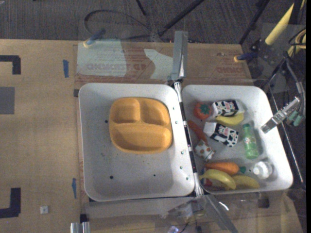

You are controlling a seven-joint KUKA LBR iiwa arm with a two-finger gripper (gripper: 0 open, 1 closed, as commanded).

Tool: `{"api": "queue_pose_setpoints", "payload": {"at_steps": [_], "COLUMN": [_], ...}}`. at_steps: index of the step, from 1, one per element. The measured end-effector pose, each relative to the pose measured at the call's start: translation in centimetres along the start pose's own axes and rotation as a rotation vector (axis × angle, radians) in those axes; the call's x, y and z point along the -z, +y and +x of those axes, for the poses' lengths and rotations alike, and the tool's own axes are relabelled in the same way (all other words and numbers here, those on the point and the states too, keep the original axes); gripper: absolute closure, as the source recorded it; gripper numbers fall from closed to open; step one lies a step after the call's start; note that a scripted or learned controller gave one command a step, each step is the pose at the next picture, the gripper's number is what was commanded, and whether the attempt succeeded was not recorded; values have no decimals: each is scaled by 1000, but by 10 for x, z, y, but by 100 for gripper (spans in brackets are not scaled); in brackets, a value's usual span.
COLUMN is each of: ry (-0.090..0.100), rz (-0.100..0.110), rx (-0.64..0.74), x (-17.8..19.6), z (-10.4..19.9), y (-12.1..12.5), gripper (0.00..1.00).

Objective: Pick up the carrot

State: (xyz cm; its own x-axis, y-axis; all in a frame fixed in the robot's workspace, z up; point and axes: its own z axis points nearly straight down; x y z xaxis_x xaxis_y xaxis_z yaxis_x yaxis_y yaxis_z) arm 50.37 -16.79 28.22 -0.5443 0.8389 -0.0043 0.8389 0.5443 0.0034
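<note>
Two bananas (228, 180) lie at the right bin's (277, 144) near edge. The carrot (222, 167) lies just beyond them, touching. A green bottle (250, 142) lies farther right. The gripper (282, 116) hangs over the right rim; finger state cannot be determined. The left bin (97, 169) holds an orange tray (140, 124).

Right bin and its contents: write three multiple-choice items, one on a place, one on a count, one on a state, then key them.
1. The carrot lies:
A. on the orange tray
B. in the right bin, near its front edge
C. on the bench

2. Black-and-white cartons in the right bin:
A. one
B. two
C. four

3. The green bottle is:
A. lying down
B. hanging from the gripper
C. inside the left bin

Key: B, the carrot rests beside the bananas; B, two cartons lie mid-bin; A, it lies flat on the bin floor.
</note>
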Motion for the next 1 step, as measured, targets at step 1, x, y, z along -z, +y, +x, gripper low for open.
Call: {"api": "queue_pose_setpoints", "payload": {"at_steps": [1], "ry": [-2], "rz": [0], "rx": [-270], "x": [4], "z": [-43], "y": [11], "gripper": [100]}}
